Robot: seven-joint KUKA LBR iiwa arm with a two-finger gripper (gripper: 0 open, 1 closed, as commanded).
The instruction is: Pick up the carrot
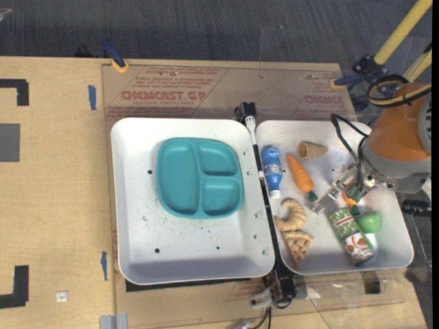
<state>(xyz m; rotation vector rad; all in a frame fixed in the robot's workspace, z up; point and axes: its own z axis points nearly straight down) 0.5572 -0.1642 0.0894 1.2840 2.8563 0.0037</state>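
- The carrot [300, 173] is lying flat in the right bin [401, 256], upper middle area, pointy green-stemmed end aimed down and to the right. Nothing is gripping it, so the pick hasn't happened yet by the look of it.
- It's crowded in there. A blue bottle [271, 169] sits just to the carrot's left along the bin wall, and a little cone-shaped thing [312, 149] is just above it. If the fingers come down off-centre, I'd guess they shove one of those or grab it instead.
- Below the carrot there's a croissant [293, 213] and a waffle-looking piece [298, 242], near but not touching as far as I can tell.
- The gripper [336, 192] is sitting to the right of the carrot, close to its stem tip. The fingers look narrow with nothing between them, but it's small and a bit cluttered there, so I'm not fully sure.
- A can [351, 236] and a green round thing [369, 222] are right beside the gripper; a sideways move could knock them.
- The carrot is round and tapered, so closing near the thin end could squirt it out. Mid-body, across the width, seems safer.
- The left bin [130, 204] just holds a teal divided plate [199, 177], well away from the action.
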